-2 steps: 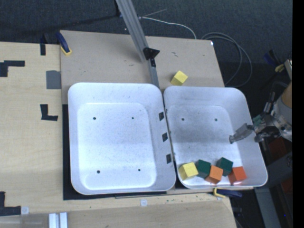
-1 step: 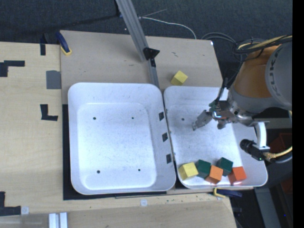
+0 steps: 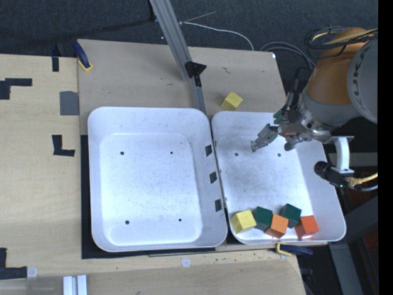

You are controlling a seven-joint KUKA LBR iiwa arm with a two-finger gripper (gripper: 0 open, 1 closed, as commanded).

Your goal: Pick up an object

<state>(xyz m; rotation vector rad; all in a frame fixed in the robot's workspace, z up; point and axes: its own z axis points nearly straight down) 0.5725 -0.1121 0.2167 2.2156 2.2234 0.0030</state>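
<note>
KUKA arm (image 3: 334, 82) reaches in from the right over the right bin (image 3: 245, 165), its hand (image 3: 270, 139) hanging above the bin's upper half w/ nothing between the fingers; whether the fingers are apart or together can't be told from this angle.

The pickable objs sit well apart from the hand, crowded along the bin's near edge: yellow block (image 3: 243, 219), dark green block (image 3: 263, 217), orange block (image 3: 279, 225), a second green block (image 3: 291, 213) and a red-orange block (image 3: 307, 225). They look packed, several touching or overlapping. Another yellow block (image 3: 232, 101) lies outside on the bench (image 3: 135, 78), just beyond the bins' far rims. Left bin (image 3: 147, 177) carries no blocks.

Risks, as judged from here: if the hand drops straight down, it closes on bare bin floor, since no block lies under it. If it goes for the cluster, tight packing leaves little room for fingers to slip btwn blocks, so a finger may land on top of a neighbour, shove the row, or pinch two at once and lose both on the lift. Blocks hug the near wall and corner, so a finger could strike the rim. The bench block sits near the slanted metal post (image 3: 178, 35) and the rim, an awkward approach.
</note>
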